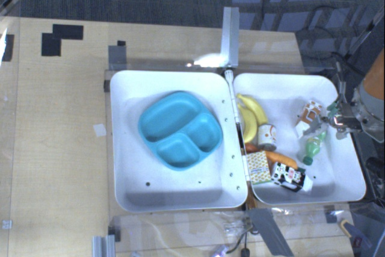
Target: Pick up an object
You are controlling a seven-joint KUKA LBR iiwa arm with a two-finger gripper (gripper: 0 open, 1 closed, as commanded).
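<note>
The right bin (346,189) holds several objects. A yellow banana (252,116) lies along its left wall, with a small round jar (267,134) beside it. An orange carrot (280,159), a patterned card box (258,167) and a black-and-white pack (290,177) lie near the front. A green bottle (312,148) rests in the middle right. A small brown-and-white item (311,110) sits just above it. My gripper (317,121) reaches in from the right, low over the bin between that item and the green bottle. Nothing is visibly held.
The left bin (129,189) holds a blue divided plate (179,129). A metal post (230,39) stands at the back between the bins. The arm's orange band (374,78) hangs over the right bin's right rim. Wooden bench surrounds both bins.
</note>
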